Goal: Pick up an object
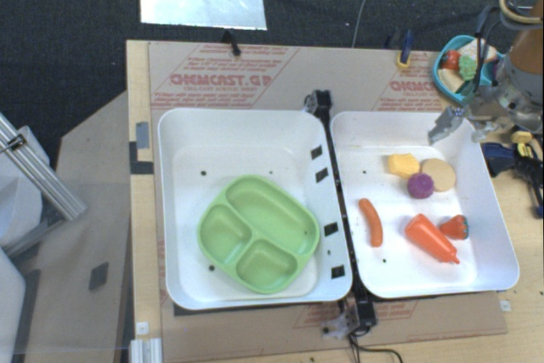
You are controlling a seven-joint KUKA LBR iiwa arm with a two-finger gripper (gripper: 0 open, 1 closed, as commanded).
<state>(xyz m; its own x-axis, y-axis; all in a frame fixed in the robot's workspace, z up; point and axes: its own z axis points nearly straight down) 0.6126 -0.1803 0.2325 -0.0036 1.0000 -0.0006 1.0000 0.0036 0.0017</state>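
My gripper (463,127) hangs over the far right corner of the right bin (493,208), open with nothing between its fingers. Below and left of it lie a yellow block (404,163), a tan round biscuit (441,173) and a purple ball (420,186), close together. Nearer the front of the bin are an orange sausage (371,222), an orange carrot (432,239) and a small red piece (456,226) touching the carrot. The gripper touches none of them.
The left bin (183,183) holds a green divided plate (258,232). A black divider (331,191) runs between the bins. A blue bowl of toy food (459,64) sits behind the right bin, beside the arm. Cables trail at the back right.
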